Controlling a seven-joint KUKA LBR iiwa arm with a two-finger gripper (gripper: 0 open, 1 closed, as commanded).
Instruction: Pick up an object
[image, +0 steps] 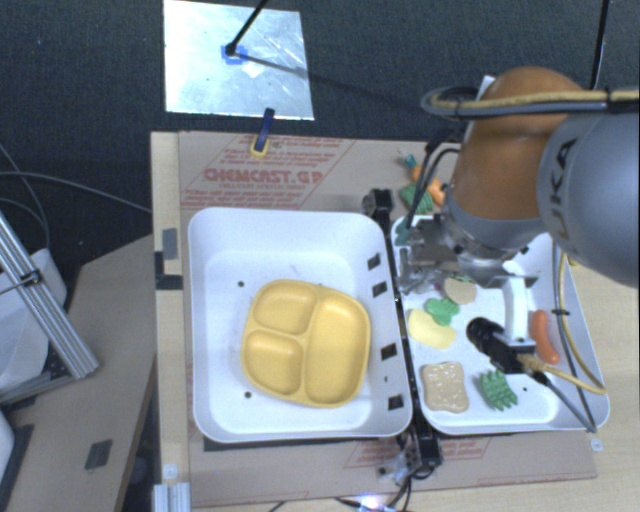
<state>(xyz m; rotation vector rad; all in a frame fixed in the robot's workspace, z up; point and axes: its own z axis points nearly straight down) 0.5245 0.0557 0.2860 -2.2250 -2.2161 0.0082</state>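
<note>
Objects lie in the right bin (575, 412): one cracker (444, 387), one yellow piece (430, 329), one small green piece (440, 308), one spiky green piece (496, 389), one orange sausage (545, 335), one pale disc (461, 292). Left bin (215, 250) holds one yellow divided plate (305, 342). Gripper (436, 262) sits low over the right bin's upper left, hidden under the wrist; finger state cannot be told.

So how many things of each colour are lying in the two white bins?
Yellow: 2, the divided plate and a small yellow piece
Green: 2, a leafy piece and a spiky piece
Tan: 1, the toast slice
Orange: 1, the sausage shape
Total: 6 that I can see; the arm hides part of the right bin.
</note>
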